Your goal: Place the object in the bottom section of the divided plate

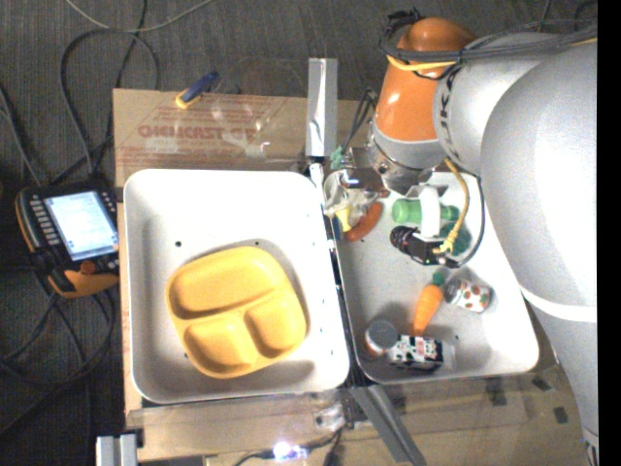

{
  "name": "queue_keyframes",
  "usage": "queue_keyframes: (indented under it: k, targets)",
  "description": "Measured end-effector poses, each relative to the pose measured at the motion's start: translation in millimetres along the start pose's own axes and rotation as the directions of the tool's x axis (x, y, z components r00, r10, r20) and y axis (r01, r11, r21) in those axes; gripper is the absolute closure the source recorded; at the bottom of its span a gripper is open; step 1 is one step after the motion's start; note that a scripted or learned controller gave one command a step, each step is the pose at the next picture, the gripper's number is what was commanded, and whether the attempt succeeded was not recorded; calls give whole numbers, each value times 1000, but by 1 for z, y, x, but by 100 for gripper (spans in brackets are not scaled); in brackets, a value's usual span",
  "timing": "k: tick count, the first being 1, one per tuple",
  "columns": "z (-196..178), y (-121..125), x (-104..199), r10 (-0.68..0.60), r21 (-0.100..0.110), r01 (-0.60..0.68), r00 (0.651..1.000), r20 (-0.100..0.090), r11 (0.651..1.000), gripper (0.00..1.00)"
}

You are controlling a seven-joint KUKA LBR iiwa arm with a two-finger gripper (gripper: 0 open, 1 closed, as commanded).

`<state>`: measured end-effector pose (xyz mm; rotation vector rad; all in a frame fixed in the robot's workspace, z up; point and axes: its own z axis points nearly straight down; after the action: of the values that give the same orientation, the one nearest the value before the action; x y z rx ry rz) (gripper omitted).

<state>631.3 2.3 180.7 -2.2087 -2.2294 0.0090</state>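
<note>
The yellow divided plate (202, 260) lies in the left bin (155, 202), with one large section toward the back and two smaller ones toward the front. All three sections are bare. My gripper (343, 198) hangs low over the back left corner of the right bin (505, 352), close to the wall between the bins. A reddish-orange object (366, 221) lies right beside the gripper, partly hidden by it. I cannot tell whether the two touch.
The right bin also holds a carrot (427, 306), a small can (380, 336), a black-and-white box (417, 352), a red-and-white spotted object (473, 295) and a green object (458, 229) partly under the wrist. A handheld screen (73, 223) lies left of the bins.
</note>
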Motion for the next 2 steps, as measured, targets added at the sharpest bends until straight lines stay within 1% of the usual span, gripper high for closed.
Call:
queue_keyframes:
  k: [1,2]
  targets:
    - [-50,-45,50,-150,-1,150,989,2,989,100]
    - [-142,-75,38,-456,-3,456,890,4,890,100]
